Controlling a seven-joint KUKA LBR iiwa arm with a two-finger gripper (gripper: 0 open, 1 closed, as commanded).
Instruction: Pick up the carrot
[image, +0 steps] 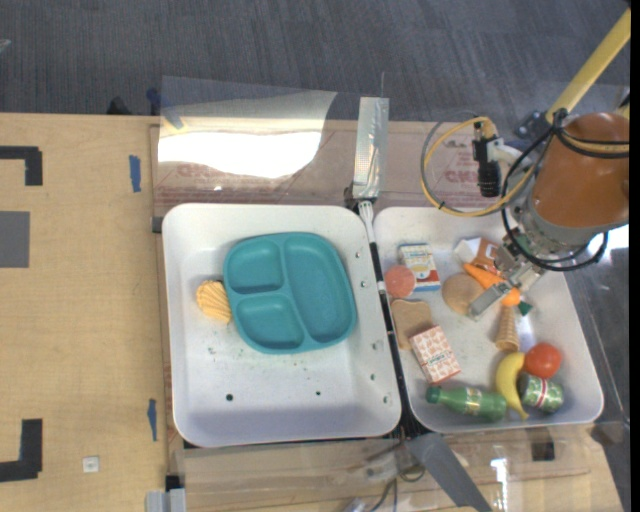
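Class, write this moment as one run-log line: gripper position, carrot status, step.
gripper: low in right bin | carrot: orange, at the gripper, grasp unclear | step: pick not confirmed

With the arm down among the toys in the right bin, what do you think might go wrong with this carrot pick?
1. The carrot lies in a tight cluster, with a tan round piece right beside it, so the tool may catch or nudge a neighbour instead.
2. The ice cream cone sits just below the tool and could get knocked aside.
3. The tool partly covers the carrot, so any grasp is hard to confirm.
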